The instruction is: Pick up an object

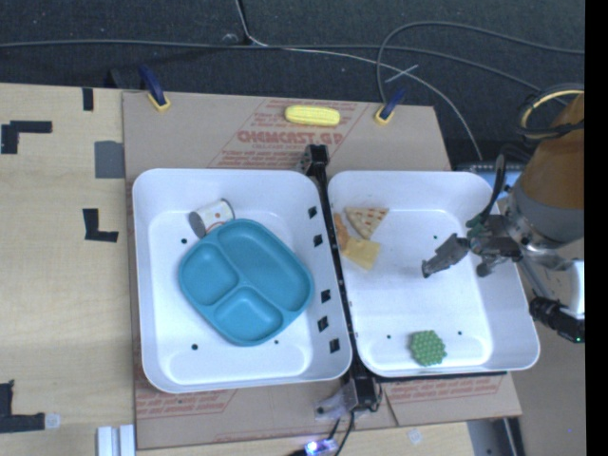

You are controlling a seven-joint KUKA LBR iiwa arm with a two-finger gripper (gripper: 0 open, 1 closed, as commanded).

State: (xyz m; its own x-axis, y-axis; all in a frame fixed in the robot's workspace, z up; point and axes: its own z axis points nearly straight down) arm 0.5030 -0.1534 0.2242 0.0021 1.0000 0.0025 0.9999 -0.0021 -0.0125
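Presently the gripper (446, 259) sits over the right bin (475, 186), toward that bin's right half, with the arm (556, 183) entering from the right edge. Whether its fingers are open or closed cannot be told at this angle; nothing is seen held between them. It points leftward across bare white floor.

Left of the gripper, near the divider, lie a tan wedge (366, 219) and, just below and touching it, a yellow block (359, 251). A thin orange piece (339, 228) lies along their left side. A green ball (427, 347), bumpy in surface, rests near the front wall of the same bin, well apart from the gripper.

Further out, the left bin (152, 283) contains a blue tray (245, 280) with three compartments, set at a tilt. A small cup (211, 217), lying on its side, touches the tray's upper left edge.

Both bins stand side by side on a cardboard sheet (418, 141). A corn cob (312, 116) lies on that sheet behind the bins. Two clamps (153, 88), blue with yellow tips, hold its rear corners. Cables (408, 69) run across the dark surface beyond.
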